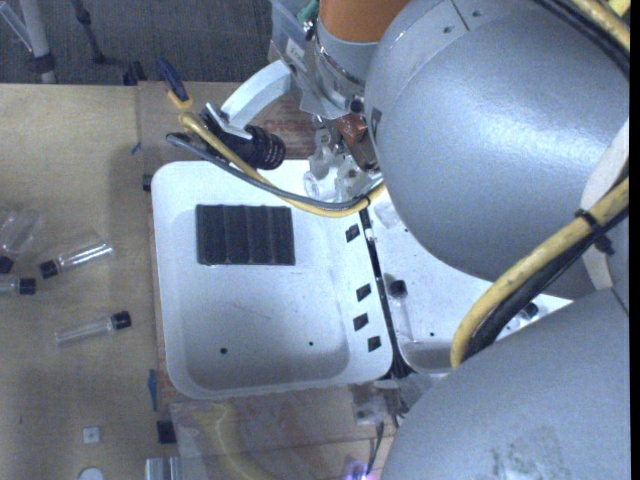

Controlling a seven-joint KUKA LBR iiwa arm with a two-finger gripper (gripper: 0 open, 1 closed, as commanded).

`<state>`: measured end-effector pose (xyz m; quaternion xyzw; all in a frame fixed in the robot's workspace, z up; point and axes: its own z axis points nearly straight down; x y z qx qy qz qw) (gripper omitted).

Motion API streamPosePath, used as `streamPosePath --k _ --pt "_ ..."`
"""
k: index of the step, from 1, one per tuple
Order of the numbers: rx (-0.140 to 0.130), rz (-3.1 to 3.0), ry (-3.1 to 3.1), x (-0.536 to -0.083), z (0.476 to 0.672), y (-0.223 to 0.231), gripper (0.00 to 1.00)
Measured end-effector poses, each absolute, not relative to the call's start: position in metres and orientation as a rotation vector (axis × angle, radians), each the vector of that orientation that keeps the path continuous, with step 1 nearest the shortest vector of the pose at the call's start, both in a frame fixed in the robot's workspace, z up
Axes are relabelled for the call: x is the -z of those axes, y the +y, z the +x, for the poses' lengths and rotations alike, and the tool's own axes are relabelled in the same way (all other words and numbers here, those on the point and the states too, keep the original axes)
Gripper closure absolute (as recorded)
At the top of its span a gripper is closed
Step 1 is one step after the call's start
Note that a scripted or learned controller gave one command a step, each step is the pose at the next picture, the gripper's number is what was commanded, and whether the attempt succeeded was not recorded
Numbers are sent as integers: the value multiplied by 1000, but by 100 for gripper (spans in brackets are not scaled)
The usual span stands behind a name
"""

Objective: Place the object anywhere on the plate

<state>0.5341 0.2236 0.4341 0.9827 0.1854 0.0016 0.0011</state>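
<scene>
1. My end effector [335,168] hangs at twelve o'clock over the left bin [180,268]; I cannot tell its state.
2. A black ribbed pad [245,235] lies in that bin toward ten o'clock.
3. My arm [500,128] blocks the right bin [420,298], so I cannot place the plate or object.
4. Capped vials [90,323] lie on the tabletop [70,138] at nine o'clock.

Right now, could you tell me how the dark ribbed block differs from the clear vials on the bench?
The dark ribbed block is black, opaque, flat and rectangular; the clear vials are transparent, slim tubes with black caps. The block lies inside the left white bin; the vials lie scattered on the wooden bench outside it. All lie flat.
</scene>
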Motion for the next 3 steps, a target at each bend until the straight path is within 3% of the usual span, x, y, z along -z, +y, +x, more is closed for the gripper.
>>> streamPosePath --k 1,2,3 --pt "-7 3129 286 -436 483 216 100" --pt "10 3100 502 -195 591 224 100" --pt "12 3011 898 -141 547 192 100"
